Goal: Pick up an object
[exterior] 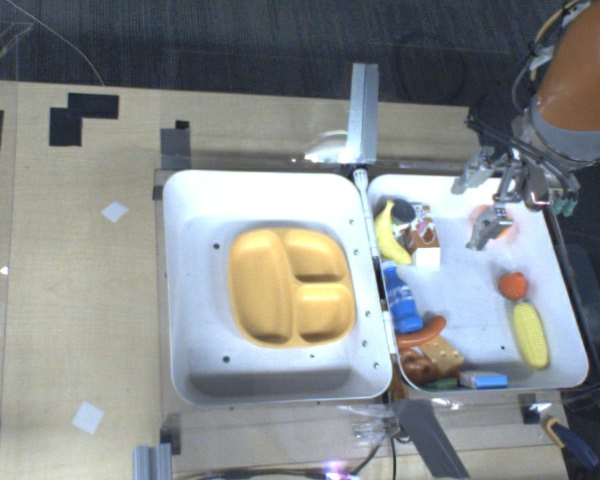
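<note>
Right bin (565, 298): tool (492, 224) above pink object (502, 224).

An ear of yellow corn (531, 334) lies lengthwise near the right bin's (460, 313) right wall.

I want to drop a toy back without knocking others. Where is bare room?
Bare floor in the right bin between the white block and the orange ball. Its left wall and front corner are crowded. The tray fills the left bin's middle.
</note>
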Tool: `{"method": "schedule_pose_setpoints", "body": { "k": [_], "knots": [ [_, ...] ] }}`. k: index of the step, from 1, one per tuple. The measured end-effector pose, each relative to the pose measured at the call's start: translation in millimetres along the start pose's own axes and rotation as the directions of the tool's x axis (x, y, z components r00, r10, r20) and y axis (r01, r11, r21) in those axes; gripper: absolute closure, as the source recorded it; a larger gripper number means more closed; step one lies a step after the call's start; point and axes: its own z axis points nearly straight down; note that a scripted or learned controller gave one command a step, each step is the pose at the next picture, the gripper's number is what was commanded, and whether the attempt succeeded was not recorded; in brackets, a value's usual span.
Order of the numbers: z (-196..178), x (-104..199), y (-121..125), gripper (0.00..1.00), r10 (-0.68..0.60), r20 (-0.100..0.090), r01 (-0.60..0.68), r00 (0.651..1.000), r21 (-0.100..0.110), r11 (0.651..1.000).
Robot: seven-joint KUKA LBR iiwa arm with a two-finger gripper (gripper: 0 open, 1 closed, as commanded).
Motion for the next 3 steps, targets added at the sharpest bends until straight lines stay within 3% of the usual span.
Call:
{"method": "schedule_pose_setpoints", "body": {
  "k": [1, 2, 3],
  "knots": [
    [97, 50, -8, 0.00, -0.296, -0.004, 0.296, 0.955, -0.002, 0.955],
    [42, 80, -98, 0.00, -0.398, 0.001, 0.398, 0.917, 0.006, 0.917],
    [43, 79, -95, 0.00, -0.402, 0.000, 0.402, 0.916, 0.002, 0.916]
  ]
}}
